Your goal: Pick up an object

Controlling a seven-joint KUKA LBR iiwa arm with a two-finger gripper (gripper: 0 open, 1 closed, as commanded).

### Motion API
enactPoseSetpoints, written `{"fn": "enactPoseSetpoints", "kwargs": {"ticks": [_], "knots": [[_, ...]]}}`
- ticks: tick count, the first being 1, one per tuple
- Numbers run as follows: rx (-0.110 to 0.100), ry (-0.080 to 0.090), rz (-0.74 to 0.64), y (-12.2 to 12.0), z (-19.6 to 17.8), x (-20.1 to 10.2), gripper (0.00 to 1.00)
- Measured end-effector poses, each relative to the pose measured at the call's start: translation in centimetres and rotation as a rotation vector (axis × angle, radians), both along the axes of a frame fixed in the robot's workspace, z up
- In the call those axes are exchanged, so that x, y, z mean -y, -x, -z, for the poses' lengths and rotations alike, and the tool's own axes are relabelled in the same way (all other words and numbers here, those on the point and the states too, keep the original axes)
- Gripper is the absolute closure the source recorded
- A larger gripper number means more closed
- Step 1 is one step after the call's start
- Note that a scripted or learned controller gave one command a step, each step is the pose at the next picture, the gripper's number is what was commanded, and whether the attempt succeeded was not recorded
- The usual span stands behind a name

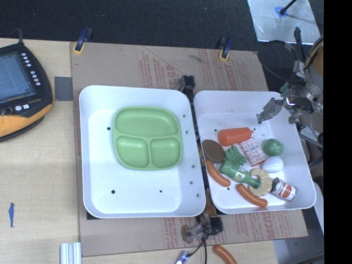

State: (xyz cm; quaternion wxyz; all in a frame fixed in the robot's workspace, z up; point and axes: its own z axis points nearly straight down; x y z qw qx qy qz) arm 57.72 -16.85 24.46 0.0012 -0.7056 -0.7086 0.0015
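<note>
The right bin [242, 106] holds a pile of toy food: an orange carrot [235, 135], a brown oval piece [212, 150], a green leafy piece [234, 155], a red and white packet [253, 150], a green ball [272, 146], a white egg [273, 164], a green bottle [238, 173], two sausages [217, 174] [252, 196] and a small red-labelled bottle [283, 190]. My gripper [276, 117] hangs over the bin's far right part, above and behind the pile. Its fingers are spread open with nothing between them.
The left bin [99, 164] holds a green divided plate [148, 137]. A teach pendant [22, 87] lies at the far left of the bench. Another sausage [225, 253] lies outside the bins at the front edge. Clamps [82, 40] [224, 47] hold the cardboard at the back.
</note>
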Motion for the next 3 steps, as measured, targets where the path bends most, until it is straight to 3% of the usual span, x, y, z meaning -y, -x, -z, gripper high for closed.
{"fn": "enactPoseSetpoints", "kwargs": {"ticks": [1, 2, 3], "knots": [[0.012, 0.001, 0.001, -0.5, 12.8, -3.7, 0.0], [0.009, 0.004, -0.002, 5.7, 15.0, -3.6, 0.0], [0.011, 0.009, -0.006, 5.7, 13.9, -3.3, 1.0]]}}
